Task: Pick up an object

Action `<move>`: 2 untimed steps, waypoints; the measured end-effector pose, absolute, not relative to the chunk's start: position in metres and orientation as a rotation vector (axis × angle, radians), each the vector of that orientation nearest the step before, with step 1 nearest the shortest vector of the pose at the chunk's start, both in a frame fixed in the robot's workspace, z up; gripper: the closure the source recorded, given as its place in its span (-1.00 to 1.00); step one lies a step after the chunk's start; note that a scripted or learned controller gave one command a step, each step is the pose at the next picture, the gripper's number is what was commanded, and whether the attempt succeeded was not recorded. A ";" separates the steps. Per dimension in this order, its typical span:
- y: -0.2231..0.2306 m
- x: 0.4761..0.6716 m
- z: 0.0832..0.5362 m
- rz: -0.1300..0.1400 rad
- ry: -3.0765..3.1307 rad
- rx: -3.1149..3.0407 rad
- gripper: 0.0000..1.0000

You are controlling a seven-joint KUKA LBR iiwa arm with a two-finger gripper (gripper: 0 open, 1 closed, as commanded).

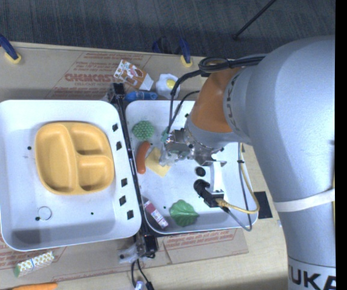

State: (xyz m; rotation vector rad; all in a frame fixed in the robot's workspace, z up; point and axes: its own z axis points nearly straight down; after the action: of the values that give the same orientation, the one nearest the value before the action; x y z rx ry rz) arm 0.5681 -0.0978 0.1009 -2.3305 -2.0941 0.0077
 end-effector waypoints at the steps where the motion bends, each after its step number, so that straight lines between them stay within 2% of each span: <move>1: -0.127 0.613 0.214 0.002 -2.351 -2.083 1.00; 2: -0.127 0.612 0.214 0.002 -2.350 -2.082 -1.00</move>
State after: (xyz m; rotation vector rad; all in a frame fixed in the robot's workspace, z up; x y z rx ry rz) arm 0.6123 -0.1271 0.2135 -2.0820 -2.3500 0.0023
